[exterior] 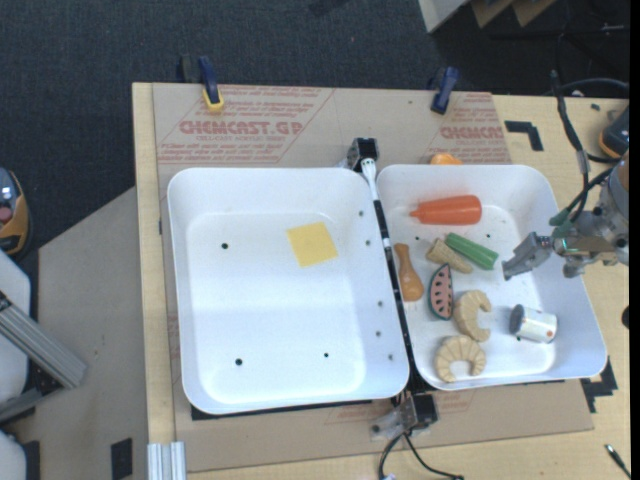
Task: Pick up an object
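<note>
The right bin (570, 353) holds several toy foods: an orange carrot (447, 210), a green cucumber (471, 251), a tan chunk (443, 257), a brown drumstick (408, 273), a watermelon slice (440, 292) and two croissants (472, 313) (460, 357). A small white and grey cylinder (534, 325) lies near the bin's right wall. My gripper (528, 255) hangs over the right side of this bin, just right of the cucumber and above the cylinder. Nothing shows in its grasp. A flat yellow square (312, 244) lies in the left bin (190, 298).
Both bins sit on a cardboard sheet (330, 118) held by blue clamps (209, 78) (444, 90) at the back. A black clip (362, 153) joins the bins at the far end. An orange item (444, 158) peeks behind the right bin. Cables (575, 133) run along the right.
</note>
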Controlling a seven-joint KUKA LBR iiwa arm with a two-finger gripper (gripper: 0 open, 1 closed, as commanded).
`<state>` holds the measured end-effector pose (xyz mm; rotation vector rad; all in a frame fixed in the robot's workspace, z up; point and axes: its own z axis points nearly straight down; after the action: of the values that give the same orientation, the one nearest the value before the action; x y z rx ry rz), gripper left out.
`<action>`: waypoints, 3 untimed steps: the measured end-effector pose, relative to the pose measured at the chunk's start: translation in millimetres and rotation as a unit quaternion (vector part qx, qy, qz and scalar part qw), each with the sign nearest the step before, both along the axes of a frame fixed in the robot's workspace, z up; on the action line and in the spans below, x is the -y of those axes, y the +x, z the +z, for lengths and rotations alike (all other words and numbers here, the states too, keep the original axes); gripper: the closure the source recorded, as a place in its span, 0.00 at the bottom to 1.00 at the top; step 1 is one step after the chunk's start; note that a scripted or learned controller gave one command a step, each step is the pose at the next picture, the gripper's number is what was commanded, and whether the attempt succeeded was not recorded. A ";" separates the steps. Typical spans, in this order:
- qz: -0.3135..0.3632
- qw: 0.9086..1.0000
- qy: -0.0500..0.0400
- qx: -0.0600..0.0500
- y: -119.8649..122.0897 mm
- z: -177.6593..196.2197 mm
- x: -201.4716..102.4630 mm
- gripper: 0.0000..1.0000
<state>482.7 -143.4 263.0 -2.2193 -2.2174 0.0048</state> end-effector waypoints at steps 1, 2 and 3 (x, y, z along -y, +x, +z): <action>0.002 1.000 0.003 -0.007 -6.8 -122.5 -50.5 0.00; 0.002 1.000 -0.001 0.005 60.1 -80.9 -49.5 0.00; -0.001 1.000 -0.002 0.001 125.0 -146.9 5.5 0.00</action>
<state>607.6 -148.9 116.0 -2.2244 -2.2178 0.0072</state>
